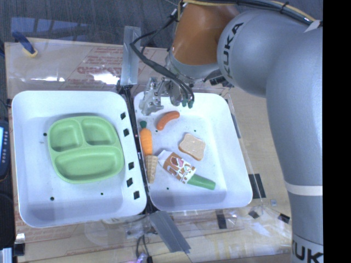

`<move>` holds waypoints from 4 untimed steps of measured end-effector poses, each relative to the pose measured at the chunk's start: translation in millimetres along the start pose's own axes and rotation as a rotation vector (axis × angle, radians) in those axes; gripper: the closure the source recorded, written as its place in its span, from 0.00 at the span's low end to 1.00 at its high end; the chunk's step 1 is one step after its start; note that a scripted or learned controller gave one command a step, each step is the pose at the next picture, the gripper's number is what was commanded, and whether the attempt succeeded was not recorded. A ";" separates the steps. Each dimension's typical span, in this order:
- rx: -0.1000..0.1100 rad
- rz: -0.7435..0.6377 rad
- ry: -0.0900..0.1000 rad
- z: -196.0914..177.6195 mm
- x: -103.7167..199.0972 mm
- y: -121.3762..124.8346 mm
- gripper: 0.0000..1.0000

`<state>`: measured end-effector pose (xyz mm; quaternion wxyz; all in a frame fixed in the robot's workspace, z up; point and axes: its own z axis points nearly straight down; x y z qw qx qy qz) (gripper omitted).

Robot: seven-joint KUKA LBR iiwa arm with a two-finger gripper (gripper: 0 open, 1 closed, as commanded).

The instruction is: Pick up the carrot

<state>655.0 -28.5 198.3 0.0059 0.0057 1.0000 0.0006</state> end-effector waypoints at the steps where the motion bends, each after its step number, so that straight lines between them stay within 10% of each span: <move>1: -0.002 -0.411 0.011 -12.6 14.3 23.3 1.00; 2: -0.005 -1.039 0.007 5.6 -1.5 52.7 1.00; 3: -0.005 -1.313 0.004 5.1 -1.2 87.4 1.00; 4: -0.005 -1.057 0.004 2.8 0.5 177.2 1.00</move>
